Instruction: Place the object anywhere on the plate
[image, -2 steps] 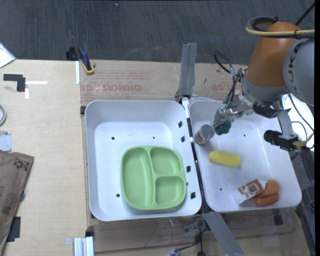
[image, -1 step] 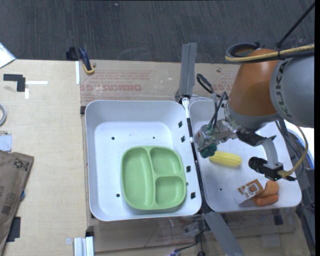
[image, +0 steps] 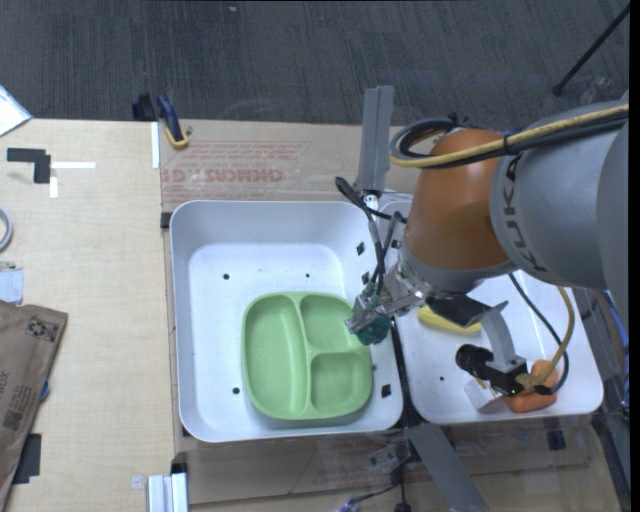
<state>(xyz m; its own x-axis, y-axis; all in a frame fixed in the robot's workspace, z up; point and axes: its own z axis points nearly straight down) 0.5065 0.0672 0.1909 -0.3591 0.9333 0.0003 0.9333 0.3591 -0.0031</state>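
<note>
camera view: we see the pincer (image: 368, 322) over the right rim of the green plate (image: 305, 355) in the left bin (image: 200, 300), a small dark-teal object (image: 373, 331) at its tips; can't tell the grip. Right bin (image: 440, 385): yellow item (image: 445, 318), orange item (image: 530, 398)

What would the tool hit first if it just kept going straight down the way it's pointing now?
Probably the right rim of the green plate. The tool hangs at that edge, pointing down with something small and dark teal at its tip. Depth is hard to read from this slant, so it could instead meet the white bin wall just beside the plate.
</note>
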